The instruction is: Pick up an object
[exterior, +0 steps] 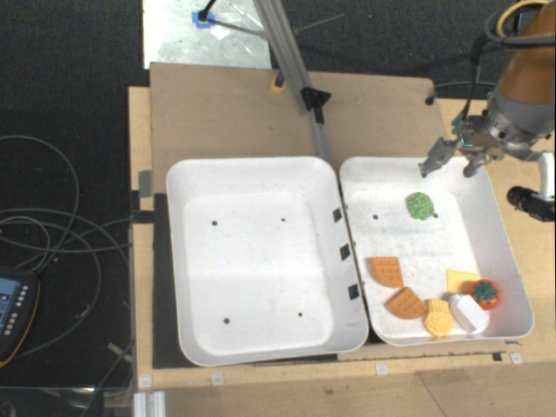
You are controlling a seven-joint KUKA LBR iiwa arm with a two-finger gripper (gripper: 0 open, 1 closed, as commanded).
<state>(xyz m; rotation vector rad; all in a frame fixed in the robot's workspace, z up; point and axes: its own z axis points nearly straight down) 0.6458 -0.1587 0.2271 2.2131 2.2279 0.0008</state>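
Observation:
My gripper (453, 164) hangs over the far edge of the right bin (499, 224), its two fingers spread apart with nothing between them. A green bumpy ball-like object (420, 205) lies just below and left of the fingertips, apart from them. Further toward the near side lie two orange waffle-like pieces (387, 271) (405, 303), a yellow waffle piece (439, 318), a yellow wedge (461, 280), a white cylinder (467, 314) and a red tomato-like object (486, 294).
The left bin (252, 259) stands beside the right one, joined at a black-clipped seam (345, 252). A slanted metal pole (287, 42) crosses the bench's back. Cables lie on the floor at left.

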